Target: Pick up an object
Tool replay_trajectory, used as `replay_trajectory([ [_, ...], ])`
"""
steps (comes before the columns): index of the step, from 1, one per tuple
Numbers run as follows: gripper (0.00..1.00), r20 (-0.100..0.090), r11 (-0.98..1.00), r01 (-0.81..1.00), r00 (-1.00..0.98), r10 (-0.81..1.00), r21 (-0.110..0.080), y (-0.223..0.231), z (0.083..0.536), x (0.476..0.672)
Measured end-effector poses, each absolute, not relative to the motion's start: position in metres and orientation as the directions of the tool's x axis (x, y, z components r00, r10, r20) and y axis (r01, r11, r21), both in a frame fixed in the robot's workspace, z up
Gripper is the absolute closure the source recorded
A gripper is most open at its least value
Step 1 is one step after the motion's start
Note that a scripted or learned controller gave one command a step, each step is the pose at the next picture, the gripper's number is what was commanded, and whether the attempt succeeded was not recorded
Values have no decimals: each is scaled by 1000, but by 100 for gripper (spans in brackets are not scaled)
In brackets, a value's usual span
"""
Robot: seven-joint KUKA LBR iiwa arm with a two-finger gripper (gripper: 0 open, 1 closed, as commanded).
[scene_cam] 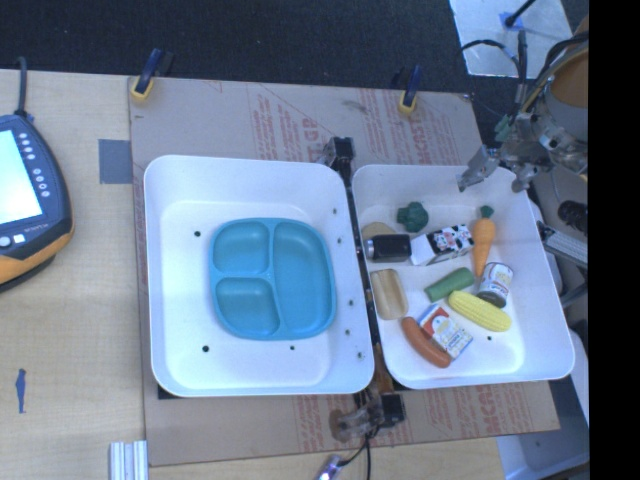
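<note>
Looks like a robotics lab: clamps (147,74) pinning cardboard (300,118) to a wooden bench (70,348), a teach pendant (25,198) far left of the gripper (497,165), cables (350,438) underneath.

The two white bins (160,268) look like smooth, shiny plastic, and so does the blue plate (272,278). They sit on flat brown cardboard (300,118) that looks dull, on a pale wood bench (70,348). The gripper (497,160) looks like grey metal.

- pale wooden bench (70,348) under a brown cardboard sheet (300,118)
- dark carpet floor (250,18) at the far side
- bright light patch (500,18) far right
</note>
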State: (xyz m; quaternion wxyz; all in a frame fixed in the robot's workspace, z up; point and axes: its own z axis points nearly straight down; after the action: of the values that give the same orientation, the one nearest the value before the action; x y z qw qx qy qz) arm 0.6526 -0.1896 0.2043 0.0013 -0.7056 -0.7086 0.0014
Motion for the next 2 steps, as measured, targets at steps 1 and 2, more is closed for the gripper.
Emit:
replay_trajectory([
  [1,0,0,3,1000,-3,1000,-2,-157,112,656],
  [2,0,0,2,1000,-2,1000,-1,-201,174,641],
])
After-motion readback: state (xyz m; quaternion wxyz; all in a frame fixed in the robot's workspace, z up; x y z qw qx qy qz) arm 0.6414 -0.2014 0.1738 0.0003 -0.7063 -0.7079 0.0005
